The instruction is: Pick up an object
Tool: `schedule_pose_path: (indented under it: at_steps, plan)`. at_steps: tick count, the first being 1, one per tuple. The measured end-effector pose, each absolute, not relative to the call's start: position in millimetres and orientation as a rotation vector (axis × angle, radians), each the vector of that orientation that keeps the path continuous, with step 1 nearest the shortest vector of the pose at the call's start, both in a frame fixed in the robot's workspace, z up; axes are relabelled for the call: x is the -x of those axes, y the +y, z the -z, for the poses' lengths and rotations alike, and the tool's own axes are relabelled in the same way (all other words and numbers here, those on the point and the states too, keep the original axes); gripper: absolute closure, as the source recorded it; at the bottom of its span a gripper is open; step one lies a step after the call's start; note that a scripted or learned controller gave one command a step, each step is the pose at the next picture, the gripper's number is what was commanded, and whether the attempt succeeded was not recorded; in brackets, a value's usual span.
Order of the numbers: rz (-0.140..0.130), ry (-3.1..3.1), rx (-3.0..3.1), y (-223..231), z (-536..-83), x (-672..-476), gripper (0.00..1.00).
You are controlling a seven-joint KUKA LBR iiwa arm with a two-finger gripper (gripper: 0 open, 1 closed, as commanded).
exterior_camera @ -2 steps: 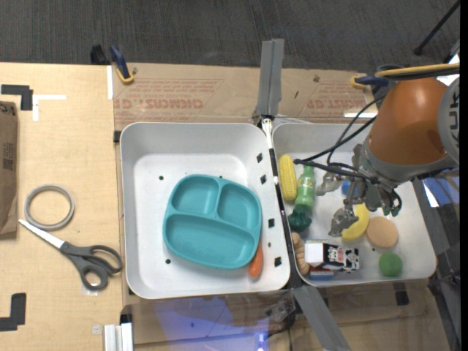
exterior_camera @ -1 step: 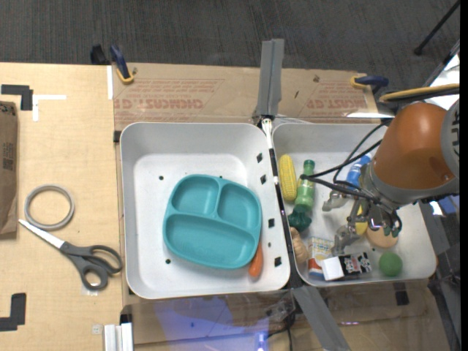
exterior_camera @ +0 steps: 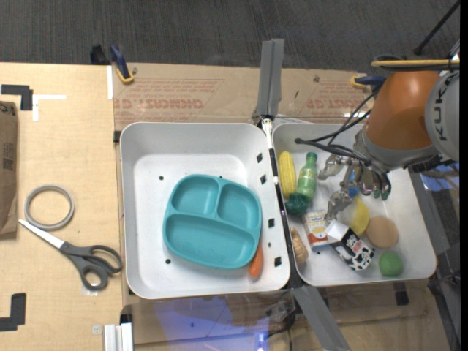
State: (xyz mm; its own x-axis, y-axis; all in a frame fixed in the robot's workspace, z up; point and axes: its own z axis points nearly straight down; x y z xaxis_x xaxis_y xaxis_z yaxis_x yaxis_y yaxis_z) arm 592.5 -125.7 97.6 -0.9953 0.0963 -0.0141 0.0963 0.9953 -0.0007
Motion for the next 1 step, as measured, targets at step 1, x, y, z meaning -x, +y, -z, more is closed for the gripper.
schedule_pose_path:
  at_steps: [1]
  plan:
    - [0.001, 3.106, -0.406, -115.6, -96.3, -522.5, 0.0]
